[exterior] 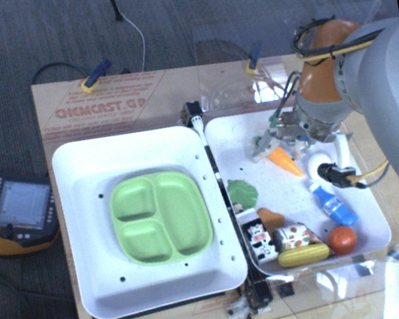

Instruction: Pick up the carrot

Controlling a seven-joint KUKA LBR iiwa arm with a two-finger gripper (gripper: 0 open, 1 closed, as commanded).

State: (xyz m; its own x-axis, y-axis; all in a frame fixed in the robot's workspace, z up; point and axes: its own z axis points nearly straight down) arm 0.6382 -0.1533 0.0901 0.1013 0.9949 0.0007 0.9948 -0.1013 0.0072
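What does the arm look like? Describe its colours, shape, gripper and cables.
The arm is thick, rounded and grey, with an orange band above the wrist. Dark cables loop over the band and run down beside the wrist. The gripper is small, metallic and grey, with thin parts. No markings can be made out.

This looks like a robotics lab. A grey arm [377,85] with an orange band reaches in from the right over a tabletop [99,108] of printed cardboard sheet held by clamps [95,75]. Two white bins [80,176] sit side by side, the right one holding toy food. On the grey carpet at left lies a teach pendant [12,214] with trailing cables [131,22].
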